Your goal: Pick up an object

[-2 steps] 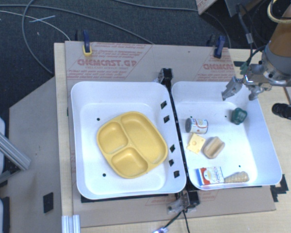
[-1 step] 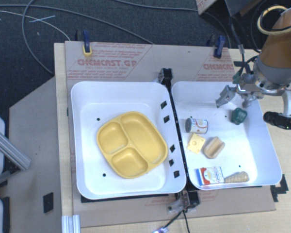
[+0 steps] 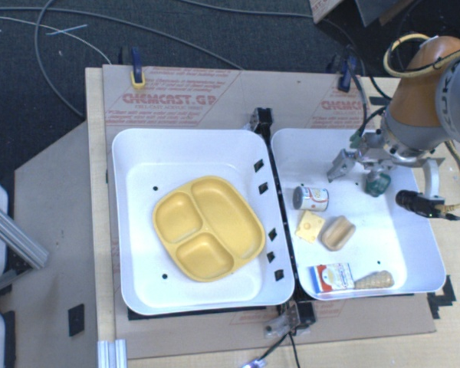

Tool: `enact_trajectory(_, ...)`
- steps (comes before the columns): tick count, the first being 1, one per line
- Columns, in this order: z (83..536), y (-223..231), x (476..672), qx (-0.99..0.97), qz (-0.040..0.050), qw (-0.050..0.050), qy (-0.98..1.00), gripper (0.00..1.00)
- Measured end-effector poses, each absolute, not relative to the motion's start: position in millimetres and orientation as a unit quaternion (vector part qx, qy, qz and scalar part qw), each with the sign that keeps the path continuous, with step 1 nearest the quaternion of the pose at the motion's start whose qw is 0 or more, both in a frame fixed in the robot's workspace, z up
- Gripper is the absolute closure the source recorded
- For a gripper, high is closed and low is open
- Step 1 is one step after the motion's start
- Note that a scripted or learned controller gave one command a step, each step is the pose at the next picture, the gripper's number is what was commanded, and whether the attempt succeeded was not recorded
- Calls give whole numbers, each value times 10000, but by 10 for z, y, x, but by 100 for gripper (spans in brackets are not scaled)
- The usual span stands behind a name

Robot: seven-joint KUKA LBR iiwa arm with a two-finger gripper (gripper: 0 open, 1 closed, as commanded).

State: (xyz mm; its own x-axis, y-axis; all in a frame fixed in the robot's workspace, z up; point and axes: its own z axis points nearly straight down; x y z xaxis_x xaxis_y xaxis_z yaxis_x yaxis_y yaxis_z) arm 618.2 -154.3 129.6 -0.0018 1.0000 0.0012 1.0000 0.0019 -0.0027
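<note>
Can (image 3: pixel 310 198), cheese (image 3: pixel 310 226), bread (image 3: pixel 337 233) near claw (image 3: pixel 358 171), seemingly open.

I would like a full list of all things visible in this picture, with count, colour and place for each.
Bins: two, white, side by side on the bench.
Divided plate: one, yellow, three compartments, in the left bin.
Small can: one, white with a grey end, lying near the right bin's left wall.
Cheese wedge: one, pale yellow, below the can.
Bread roll: one, tan, right of the cheese.
Carton: one, white, red and blue, lying at the right bin's front.
Cone: one, beige, right of the carton.
Clamps: two, blue, at the board's back edge.
Arm: one, grey and orange.
Gripper: one, over the right bin's back part.
</note>
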Motion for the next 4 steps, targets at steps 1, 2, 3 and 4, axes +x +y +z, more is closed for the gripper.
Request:
enact_trajectory(1,831,-1536,6182,-7069,9,19,-7073,0)
enact_trajectory(2,967,-1537,6193,-7070,-6,3,-7073,100)
enact_trajectory(3,1457,-1623,6235,-7070,-9,-15,-7072,100)
enact_trajectory(4,2049,-1544,6205,-7066,-13,-19,-7076,100)
